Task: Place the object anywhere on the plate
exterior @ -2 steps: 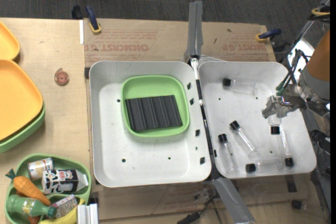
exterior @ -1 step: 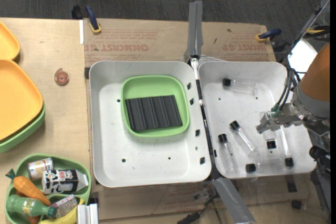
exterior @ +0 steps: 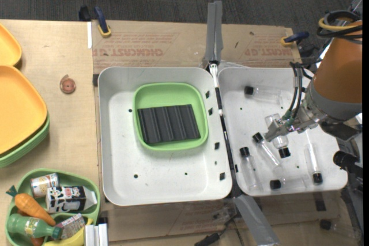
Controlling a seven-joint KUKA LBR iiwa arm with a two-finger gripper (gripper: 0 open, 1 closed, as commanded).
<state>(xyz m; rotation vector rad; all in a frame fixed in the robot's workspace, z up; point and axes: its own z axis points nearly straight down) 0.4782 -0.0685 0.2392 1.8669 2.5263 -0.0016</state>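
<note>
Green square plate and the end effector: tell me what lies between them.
In the camera view, between the green square plate with its dark ribbed slab and the end effector lie bare white bin floor and the divider where both bins meet.

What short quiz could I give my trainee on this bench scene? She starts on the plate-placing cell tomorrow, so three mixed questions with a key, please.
1. True or false: the dark ribbed slab lies on the green plate.
2. Which bin holds the green plate? A: the left bin. B: the right bin.
3. Fill in: the gripper hangs over the ____ bin, among the small clear vials with black caps.

Key: 1 true; 2 A; 3 right.
</note>
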